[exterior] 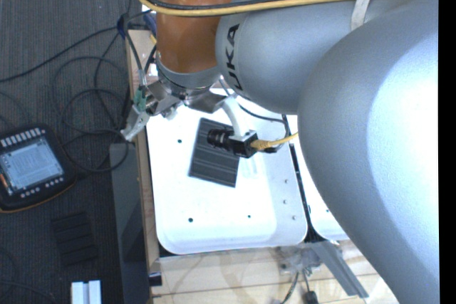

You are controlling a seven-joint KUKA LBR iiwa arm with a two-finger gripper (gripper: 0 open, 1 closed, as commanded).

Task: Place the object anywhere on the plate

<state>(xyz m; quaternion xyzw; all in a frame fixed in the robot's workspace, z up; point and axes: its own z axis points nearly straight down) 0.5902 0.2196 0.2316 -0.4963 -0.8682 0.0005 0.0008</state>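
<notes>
Big grey arm [342, 82] over the white bins

The near white bin [214, 224] had a dark ridged block [214, 166] lying flat in its middle, a bit tilted. A small black part with a yellow cable [274, 143] hung just above the block's top edge. The claw [142, 114] was at the bin's far left corner, past the rim. I could not tell if it was released or clenched.
</notes>
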